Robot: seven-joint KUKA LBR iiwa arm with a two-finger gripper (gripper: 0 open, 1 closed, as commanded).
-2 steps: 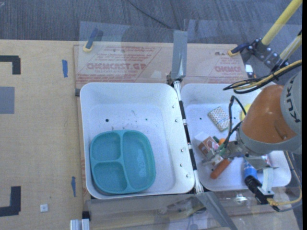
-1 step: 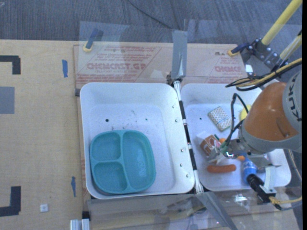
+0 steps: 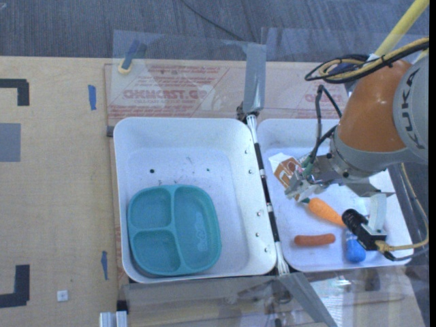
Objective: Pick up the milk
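The milk [image 3: 284,168], a small white carton with a brown-orange patch, lies in the right bin [image 3: 286,136] near its left wall. My gripper [image 3: 300,184] hangs low over that bin, right at the carton's lower right edge and partly covering it. From this angle the wrist hides much of the gripper, and I cannot make out anything held in it.
An orange carrot [image 3: 325,211] lies just below the gripper, with a red-brown sausage [image 3: 315,239] nearer the front and a blue object [image 3: 354,251] at the front right. In the left bin [image 3: 180,138], a teal divided plate [image 3: 174,230] sits at the front.
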